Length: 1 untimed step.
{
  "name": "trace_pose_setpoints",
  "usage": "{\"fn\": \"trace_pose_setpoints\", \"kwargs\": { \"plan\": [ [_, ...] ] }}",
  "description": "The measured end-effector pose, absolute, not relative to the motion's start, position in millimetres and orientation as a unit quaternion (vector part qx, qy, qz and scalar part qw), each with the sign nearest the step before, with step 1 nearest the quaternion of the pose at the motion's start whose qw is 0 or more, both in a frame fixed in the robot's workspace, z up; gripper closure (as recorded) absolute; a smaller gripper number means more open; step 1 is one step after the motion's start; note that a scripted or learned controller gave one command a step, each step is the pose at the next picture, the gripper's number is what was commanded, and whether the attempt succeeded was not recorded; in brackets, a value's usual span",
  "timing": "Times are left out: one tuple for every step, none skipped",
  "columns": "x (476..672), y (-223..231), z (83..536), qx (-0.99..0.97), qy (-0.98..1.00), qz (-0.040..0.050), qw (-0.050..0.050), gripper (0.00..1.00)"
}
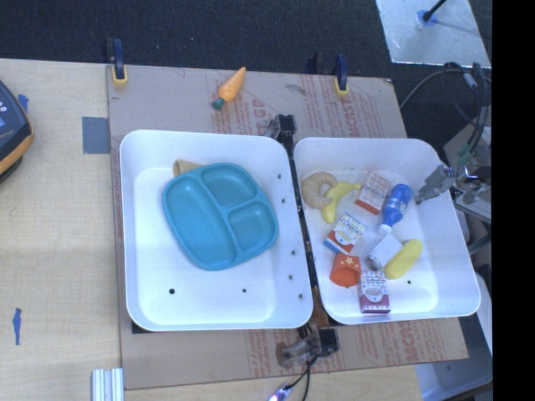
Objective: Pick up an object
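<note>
A: What is seen on the bench from the camera view?

B: Two white bins are set side by side. The left bin (pixel 142 224) is taken up mostly by a blue divided plate (pixel 219 215), tilted slightly, with a tan piece (pixel 184 167) tucked under its upper left edge. Bare floor is left along the bin's lower and left edges.

A: And the right bin?

B: In the right bin (pixel 451 291) the objects are crowded toward the left and centre. A tan ring (pixel 315 187) is lying near the upper left wall, touching a banana (pixel 336 199). A red and white carton (pixel 374 192) is placed beside a blue bottle (pixel 395 205). Lower down, a small box (pixel 345 232), an orange-red piece (pixel 344 270), a white block (pixel 385 248), a yellow lemon-like object (pixel 402 258) and a juice carton (pixel 374 291) are found. Open floor is left along the right wall and lower right corner.

A: Where is the claw?

B: The gripper (pixel 435 184) is seen at the right edge of the frame, over the right bin's upper right rim, just right of the bottle. Nothing is seen held between its fingers; how far they are parted cannot be told.

A: Anything outside the bins?

B: A toy carrot (pixel 230 86) is lying on the board above the left bin.
</note>
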State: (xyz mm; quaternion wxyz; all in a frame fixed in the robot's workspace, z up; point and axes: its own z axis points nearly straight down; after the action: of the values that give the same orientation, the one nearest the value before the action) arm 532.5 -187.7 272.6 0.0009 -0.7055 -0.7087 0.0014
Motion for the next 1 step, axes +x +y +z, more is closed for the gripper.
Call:
{"fn": "trace_pose_setpoints", "kwargs": {
  "plan": [
    [614.9,-123.3,184.3,-0.705,-0.709,0.0019,0.001,0.0]
  ]
}}
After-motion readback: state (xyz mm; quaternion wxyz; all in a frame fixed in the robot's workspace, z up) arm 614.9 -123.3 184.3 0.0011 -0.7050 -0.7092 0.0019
